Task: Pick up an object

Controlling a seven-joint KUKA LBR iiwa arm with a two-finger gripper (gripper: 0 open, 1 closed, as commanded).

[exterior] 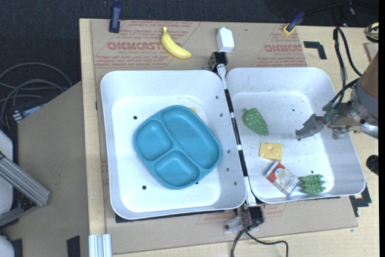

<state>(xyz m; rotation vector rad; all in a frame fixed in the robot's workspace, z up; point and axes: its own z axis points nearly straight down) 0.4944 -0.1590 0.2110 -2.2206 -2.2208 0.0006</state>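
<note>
Objects lay untouched in the right bin [337, 99]: a green piece [255, 121], yellow block [270, 150], packet [281, 178] and a second green item [313, 184]. Gripper [308, 129] hovered above the bin floor, nothing visibly held; whether spread or closed I couldn't tell. Picking remained undone.

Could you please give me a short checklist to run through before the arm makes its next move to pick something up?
1. Pincer over the right bin: ok.
2. Nothing seen between its tips: ok.
3. Targets within the right bin: green leafy toy, yellow block, red-and-white packet, green pod toy: ok.
4. Yellow block apart from its neighbours: ok.
5. Packet and green pod toy lie close together, possibly touching: cannot tell.
6. Banana lies outside both bins: not ok as a target.
</note>
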